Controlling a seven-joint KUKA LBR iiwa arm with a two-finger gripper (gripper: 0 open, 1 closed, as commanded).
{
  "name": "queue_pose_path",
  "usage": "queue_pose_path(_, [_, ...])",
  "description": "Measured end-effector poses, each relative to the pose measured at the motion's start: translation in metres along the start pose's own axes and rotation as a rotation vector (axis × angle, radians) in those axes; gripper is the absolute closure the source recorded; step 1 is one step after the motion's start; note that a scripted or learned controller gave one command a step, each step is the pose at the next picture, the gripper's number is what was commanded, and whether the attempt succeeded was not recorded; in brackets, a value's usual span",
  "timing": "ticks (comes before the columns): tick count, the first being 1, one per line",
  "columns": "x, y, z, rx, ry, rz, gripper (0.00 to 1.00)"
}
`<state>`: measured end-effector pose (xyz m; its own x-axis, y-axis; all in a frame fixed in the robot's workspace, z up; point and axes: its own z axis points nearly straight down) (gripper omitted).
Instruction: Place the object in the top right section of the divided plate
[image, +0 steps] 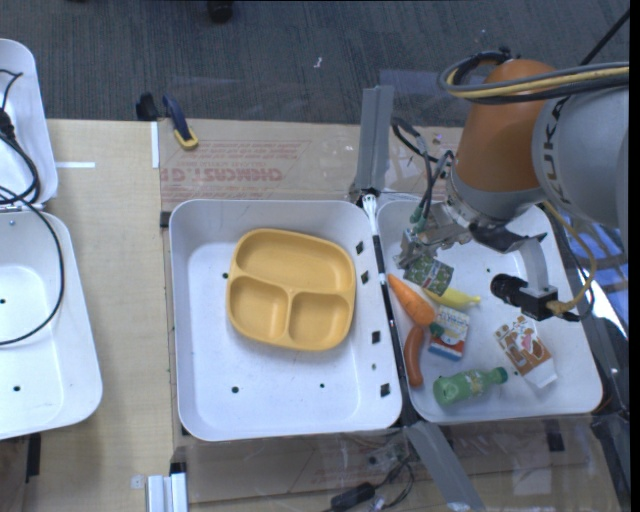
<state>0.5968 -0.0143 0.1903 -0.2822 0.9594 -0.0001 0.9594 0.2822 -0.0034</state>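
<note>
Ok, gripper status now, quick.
Gripper: cannot be told. It sits low over the left end of the right bin, above the carrot and a small green packet, with no object seen between its tips.

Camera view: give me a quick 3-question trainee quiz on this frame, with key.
1. True or false: the yellow divided plate lies in the left bin.
2. Which item lies nearest the right bin's front edge? A) carrot B) green bottle C) small carton
3. Fill in: the gripper is over the ____ bin.

Key:
1. True; the plate holds nothing.
2. B
3. right; it is above the items at that bin's back left.
</note>
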Motion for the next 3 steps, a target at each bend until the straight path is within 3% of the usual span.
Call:
queue_pose_path(1, [0.0045,-0.0159,-0.1166,-0.003,-0.002,-0.055,1.0])
queue_pose_path(2, [0.0045,-0.016,-0.1162,-0.002,-0.001,-0.055,0.0])
queue_pose_path(3, [0.003,-0.0156,-0.1244,-0.001,-0.002,-0.053,1.0])
